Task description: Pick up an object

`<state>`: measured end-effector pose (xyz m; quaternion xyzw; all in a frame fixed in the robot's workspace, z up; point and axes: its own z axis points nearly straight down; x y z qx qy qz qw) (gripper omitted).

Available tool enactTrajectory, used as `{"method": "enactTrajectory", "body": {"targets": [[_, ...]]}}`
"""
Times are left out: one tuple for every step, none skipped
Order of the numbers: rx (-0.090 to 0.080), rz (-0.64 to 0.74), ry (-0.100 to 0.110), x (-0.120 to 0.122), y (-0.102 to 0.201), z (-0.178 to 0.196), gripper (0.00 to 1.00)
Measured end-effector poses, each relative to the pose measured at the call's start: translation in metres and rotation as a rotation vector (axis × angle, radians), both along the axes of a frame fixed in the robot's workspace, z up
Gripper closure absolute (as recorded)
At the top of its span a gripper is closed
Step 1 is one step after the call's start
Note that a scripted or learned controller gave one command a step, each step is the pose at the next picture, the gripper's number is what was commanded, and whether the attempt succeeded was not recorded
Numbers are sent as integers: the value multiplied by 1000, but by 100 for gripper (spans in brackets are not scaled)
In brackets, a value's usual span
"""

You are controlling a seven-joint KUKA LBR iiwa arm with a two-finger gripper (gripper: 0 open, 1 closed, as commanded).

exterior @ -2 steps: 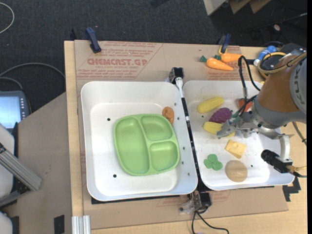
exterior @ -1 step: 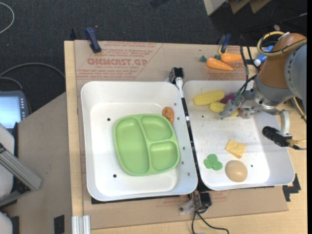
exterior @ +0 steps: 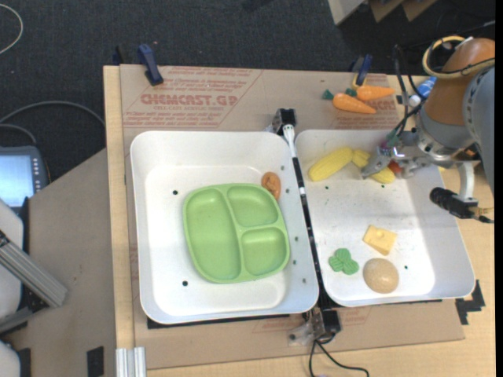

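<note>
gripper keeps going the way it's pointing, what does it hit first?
Most likely the yellow piece right at the gripper, near the back of the right bin. It points down and toward the view's left; past that piece lies the corn cob. Height above them is unclear from this single slanted view.

Yellow item (exterior: 383, 175) half hidden under tool (exterior: 380, 166); arm (exterior: 464, 93) cut off at right edge.

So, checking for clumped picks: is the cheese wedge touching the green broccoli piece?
Apart. The camera view shows bare white bin floor between the cheese wedge and the green broccoli piece.
</note>
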<state>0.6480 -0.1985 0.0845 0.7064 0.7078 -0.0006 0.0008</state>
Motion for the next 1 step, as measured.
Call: {"method": "enactTrajectory", "body": {"targets": [[4,6,3,12,102,5,0]]}}
